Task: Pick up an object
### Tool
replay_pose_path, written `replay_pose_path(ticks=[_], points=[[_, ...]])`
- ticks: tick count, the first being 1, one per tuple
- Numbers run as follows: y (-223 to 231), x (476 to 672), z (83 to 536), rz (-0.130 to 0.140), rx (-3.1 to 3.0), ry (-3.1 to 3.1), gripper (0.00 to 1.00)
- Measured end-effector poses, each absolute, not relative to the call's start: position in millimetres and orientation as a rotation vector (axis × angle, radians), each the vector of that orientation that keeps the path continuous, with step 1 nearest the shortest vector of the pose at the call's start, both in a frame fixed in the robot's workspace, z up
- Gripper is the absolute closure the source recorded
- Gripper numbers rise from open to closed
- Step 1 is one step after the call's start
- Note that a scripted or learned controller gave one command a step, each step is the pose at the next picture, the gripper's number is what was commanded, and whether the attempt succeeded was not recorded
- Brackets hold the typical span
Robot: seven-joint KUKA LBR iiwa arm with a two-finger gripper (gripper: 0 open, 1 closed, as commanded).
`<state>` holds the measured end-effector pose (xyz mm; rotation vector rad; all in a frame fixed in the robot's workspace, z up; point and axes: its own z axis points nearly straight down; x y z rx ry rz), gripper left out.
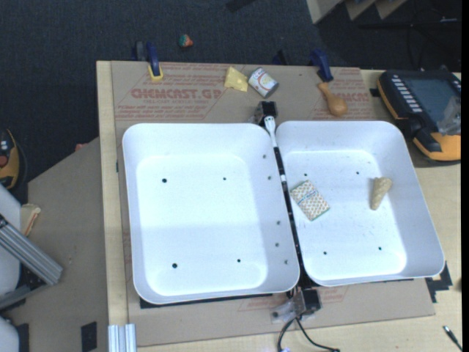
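Camera view: the right bin (410, 160) holds a patterned packet (309, 200) by its left wall and a tan, cone-like piece (379, 192) nearer its right wall — well apart. Beyond, on the counter's (183, 90) far edge, sit a yellow wedge (235, 79) and a wooden piece (333, 100) (pincer state: cannot tell).

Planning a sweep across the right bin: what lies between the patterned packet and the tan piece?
Bare white bin floor lies between packet and tan piece.
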<state>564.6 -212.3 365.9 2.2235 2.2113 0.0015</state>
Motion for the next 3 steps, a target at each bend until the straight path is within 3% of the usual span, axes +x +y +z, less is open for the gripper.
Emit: replay_pose_path(ticks=[1,2,3], points=[[-225,535.2,402,0.002,2.219,2.214,1.0],[-186,485.3,335,-0.004,2.228,2.227,1.0],[-146,538.6,256,-0.003,2.22,2.233,1.0]])
